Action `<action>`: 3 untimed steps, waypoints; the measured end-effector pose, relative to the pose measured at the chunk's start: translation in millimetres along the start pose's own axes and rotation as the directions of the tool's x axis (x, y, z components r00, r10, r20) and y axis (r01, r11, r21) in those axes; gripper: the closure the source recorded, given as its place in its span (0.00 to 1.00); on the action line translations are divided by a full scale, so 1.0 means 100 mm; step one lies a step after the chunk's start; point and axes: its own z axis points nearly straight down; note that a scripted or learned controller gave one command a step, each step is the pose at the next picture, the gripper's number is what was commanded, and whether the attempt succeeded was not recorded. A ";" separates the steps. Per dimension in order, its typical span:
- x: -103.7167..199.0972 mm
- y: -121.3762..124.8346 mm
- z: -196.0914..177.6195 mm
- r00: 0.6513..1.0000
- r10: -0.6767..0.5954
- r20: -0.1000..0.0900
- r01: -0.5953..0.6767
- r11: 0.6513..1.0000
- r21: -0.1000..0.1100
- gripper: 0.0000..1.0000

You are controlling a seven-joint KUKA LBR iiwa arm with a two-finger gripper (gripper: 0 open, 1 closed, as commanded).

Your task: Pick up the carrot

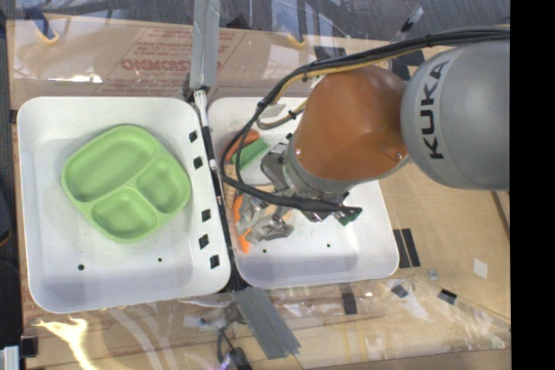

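The arm's orange band (351, 134) and grey body hang over the right bin (295, 269). Below the band, the gripper (263, 218) reaches down into the bin's left part. An orange carrot piece (244, 231) lies right beside the gripper, against the bin's left wall. The arm and gripper hide part of the carrot, and I cannot tell whether the gripper touches it. Another orange sliver (250, 137) peeks out near the arm's upper left edge.
A green object (253, 154) lies in the right bin, half under the arm. The left bin (43, 186) holds a green three-compartment plate (126, 180). A divider with black clips (211, 186) separates the bins. Cables (347, 61) loop above the arm.
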 end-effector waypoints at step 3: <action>0.29 -0.43 0.05 0.999 0.049 -0.010 -0.049 0.999 -0.008 1.00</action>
